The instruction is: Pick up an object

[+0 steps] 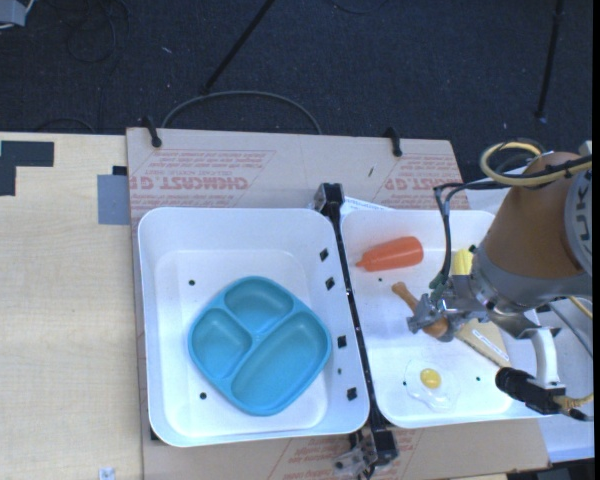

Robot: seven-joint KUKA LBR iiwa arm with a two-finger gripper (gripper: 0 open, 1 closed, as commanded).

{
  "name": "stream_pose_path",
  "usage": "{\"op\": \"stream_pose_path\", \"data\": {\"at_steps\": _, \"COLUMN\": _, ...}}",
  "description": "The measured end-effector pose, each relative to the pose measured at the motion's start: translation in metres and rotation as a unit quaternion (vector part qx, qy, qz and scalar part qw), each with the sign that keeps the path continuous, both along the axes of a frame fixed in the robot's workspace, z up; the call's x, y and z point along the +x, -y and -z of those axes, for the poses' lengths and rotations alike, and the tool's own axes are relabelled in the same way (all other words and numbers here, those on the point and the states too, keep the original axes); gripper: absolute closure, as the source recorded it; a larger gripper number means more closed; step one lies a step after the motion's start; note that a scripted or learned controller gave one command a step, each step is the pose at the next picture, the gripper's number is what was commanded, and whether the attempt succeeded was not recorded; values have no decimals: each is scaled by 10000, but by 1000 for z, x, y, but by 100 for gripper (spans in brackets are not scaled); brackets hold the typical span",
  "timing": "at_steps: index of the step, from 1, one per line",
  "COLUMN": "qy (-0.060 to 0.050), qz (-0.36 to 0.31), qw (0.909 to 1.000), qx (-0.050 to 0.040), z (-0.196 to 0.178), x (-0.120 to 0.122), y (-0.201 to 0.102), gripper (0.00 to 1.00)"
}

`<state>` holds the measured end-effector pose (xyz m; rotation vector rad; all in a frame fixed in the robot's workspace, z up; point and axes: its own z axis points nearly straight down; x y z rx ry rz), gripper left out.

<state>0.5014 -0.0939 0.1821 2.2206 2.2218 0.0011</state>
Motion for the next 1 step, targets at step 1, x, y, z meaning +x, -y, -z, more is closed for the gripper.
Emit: {"op": "stream_pose_path", "data": {"at_steps": 1, "qy": -1, "qz": 2, "qw": 10000, "qx": -1, "z": -55, "x": -9, "y": 2, "gripper": 100}}
